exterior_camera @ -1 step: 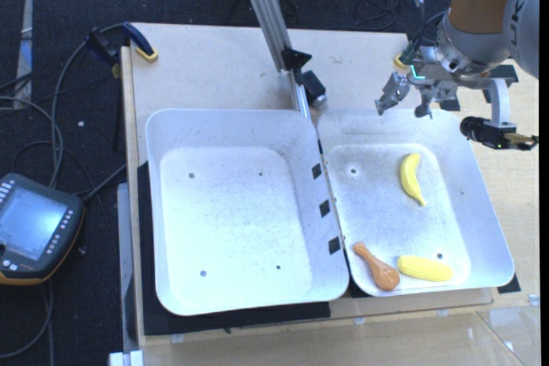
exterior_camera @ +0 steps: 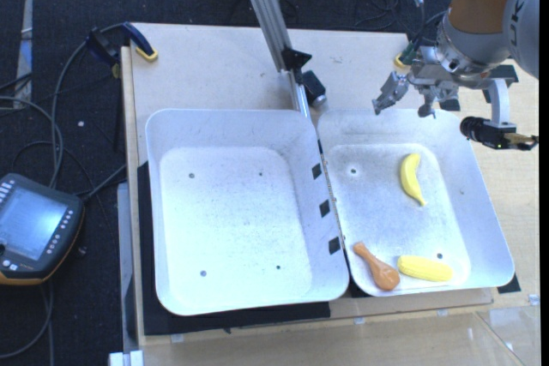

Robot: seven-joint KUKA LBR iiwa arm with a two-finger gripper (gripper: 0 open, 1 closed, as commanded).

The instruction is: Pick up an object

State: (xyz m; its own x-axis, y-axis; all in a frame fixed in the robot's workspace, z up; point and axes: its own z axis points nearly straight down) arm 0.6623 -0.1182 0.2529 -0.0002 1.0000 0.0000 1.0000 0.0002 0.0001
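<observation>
While hovering over right bin (exterior_camera: 480, 210) far edge, my gripper (exterior_camera: 403, 99) hung fingers spread, grasping nothing; banana (exterior_camera: 413, 177) lay nearer.

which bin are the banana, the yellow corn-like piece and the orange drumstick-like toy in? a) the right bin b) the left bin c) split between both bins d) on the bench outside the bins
a: the banana, the yellow piece and the orange toy all lie inside the right bin, the one under the gripper, none of them in the left bin.
</observation>
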